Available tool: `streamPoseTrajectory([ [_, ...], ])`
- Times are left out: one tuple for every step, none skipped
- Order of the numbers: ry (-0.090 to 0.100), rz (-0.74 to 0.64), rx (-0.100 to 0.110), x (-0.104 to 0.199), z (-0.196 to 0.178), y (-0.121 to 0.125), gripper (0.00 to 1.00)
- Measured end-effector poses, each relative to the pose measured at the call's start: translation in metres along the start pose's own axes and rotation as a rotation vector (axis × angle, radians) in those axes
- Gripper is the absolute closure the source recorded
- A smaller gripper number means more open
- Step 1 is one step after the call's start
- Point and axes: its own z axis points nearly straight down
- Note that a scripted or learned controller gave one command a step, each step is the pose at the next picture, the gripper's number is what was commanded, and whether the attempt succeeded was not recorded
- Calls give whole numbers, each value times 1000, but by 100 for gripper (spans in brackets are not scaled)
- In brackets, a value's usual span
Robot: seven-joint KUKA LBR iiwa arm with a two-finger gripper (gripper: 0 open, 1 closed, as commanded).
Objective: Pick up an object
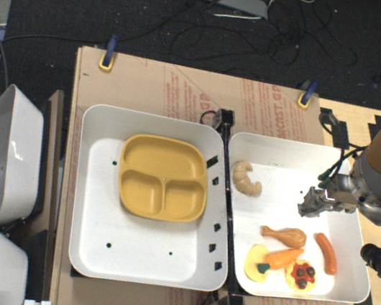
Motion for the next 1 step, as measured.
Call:
streamPoseTrajectory([
  [0,0,2,59,9,-1,100],
])
